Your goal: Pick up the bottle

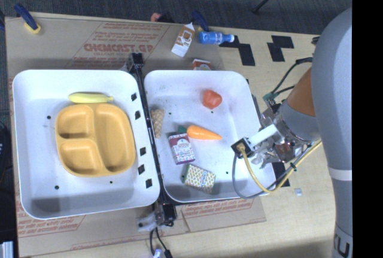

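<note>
The blue bottle (215, 38) lies on the worktop (287, 71) beyond the bins, well apart from the gripper (263, 155), grip state unclear.

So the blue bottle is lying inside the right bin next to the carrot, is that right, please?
Not quite. The camera view shows the blue bottle lying on the bench beyond the right bin, outside it and well away from the carrot, which does lie inside that bin.

Both white bins (36, 191) look like smooth, slightly glossy plastic. The yellow divided plate (96, 138) seems matt plastic. The worktop (119, 41) is printed brown cardboard, matt.
</note>
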